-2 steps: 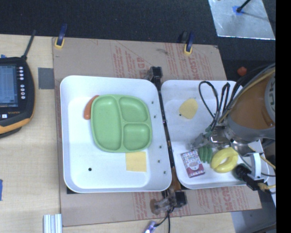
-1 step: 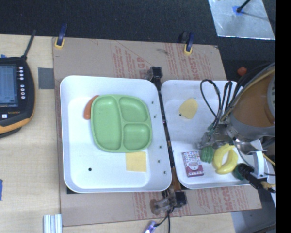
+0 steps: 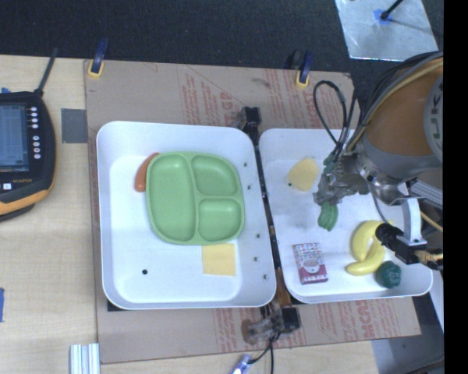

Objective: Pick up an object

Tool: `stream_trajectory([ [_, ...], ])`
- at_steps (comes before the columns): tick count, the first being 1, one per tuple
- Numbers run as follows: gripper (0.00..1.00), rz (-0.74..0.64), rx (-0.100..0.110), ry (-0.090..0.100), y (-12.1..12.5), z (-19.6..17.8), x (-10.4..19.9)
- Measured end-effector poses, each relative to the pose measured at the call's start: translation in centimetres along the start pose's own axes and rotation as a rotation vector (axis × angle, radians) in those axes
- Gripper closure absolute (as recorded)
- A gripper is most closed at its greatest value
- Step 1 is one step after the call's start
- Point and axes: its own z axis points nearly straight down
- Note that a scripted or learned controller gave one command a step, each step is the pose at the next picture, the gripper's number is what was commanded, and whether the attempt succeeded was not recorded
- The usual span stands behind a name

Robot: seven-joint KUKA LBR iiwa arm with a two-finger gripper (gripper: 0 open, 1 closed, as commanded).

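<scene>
My gripper point(image 3: 327, 202) reaches down into the right bin point(image 3: 296, 287) from the grey arm on the right. A small dark green vegetable point(image 3: 327, 218) sits right at its fingertips, and the fingers look closed on its top end. Around it in the same bin lie a pale yellow rounded piece point(image 3: 303, 174) up left, a banana point(image 3: 364, 248) to the lower right, a dark green round object point(image 3: 388, 274) at the bin's corner, and a red and white packet point(image 3: 310, 262) near the front.
The left bin point(image 3: 113, 232) holds a green divided plate point(image 3: 195, 197), a yellow square slice point(image 3: 219, 259) and an orange-red item point(image 3: 143, 174) partly under the plate. A teach pendant point(image 3: 12, 154) lies at the far left. Black cables point(image 3: 335, 115) loop behind the gripper.
</scene>
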Motion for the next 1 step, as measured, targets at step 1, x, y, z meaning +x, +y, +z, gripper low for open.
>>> stream_trajectory([
  [1, 1.00, 0.000, 0.002, 0.001, 2.45, -3.57, 7.98],
])
